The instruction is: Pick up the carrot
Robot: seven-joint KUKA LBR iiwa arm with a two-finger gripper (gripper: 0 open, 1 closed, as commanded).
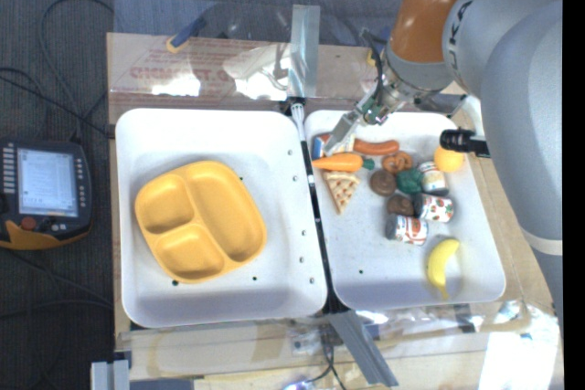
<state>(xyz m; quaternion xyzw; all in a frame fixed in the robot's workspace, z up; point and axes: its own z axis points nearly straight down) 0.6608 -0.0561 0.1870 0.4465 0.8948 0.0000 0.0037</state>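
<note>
The carrot [338, 163], orange with a green stem end, lies flat at the upper left of the right bin [375, 274], close to the divider between the bins. My gripper [336, 139] slants down from the upper right and its tip hangs just above the carrot's upper edge, near the bin's back left corner. Nothing is visibly held in it. The arm's orange band [425, 9] rises behind it.
A red sausage [377, 146] lies just right of the gripper tip, and a waffle-patterned wedge [342, 191] sits below the carrot. A cookie [397, 163], small cans [437, 208], a lemon [448, 160] and a banana [442, 263] crowd the right side. A yellow divided plate [199, 219] sits in the left bin [210, 119].
</note>
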